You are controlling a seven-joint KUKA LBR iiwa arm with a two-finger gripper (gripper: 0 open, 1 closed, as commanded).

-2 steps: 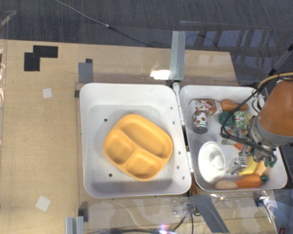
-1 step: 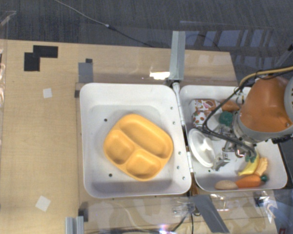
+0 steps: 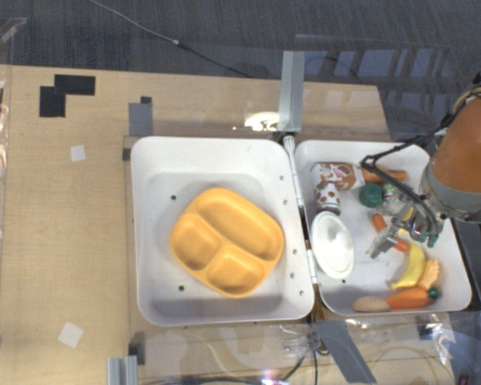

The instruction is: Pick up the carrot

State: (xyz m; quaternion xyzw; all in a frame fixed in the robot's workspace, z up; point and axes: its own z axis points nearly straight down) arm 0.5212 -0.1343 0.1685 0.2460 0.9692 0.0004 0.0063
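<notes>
The carrot, orange with a green end on its right, lies along the front wall of the right bin. My gripper hangs over the middle of that bin, behind and slightly left of the carrot and apart from it. A thin orange piece pokes out from under the gripper on its left, and more orange shows at the gripper's lower right. The grey arm with its orange band comes in from the right and hides the bin's right wall.
A yellow banana and a corn-like piece lie between the gripper and the carrot. A tan potato shape sits left of the carrot. A white bowl, a brown-and-white can and a teal item sit further left. The left bin holds a yellow divided plate.
</notes>
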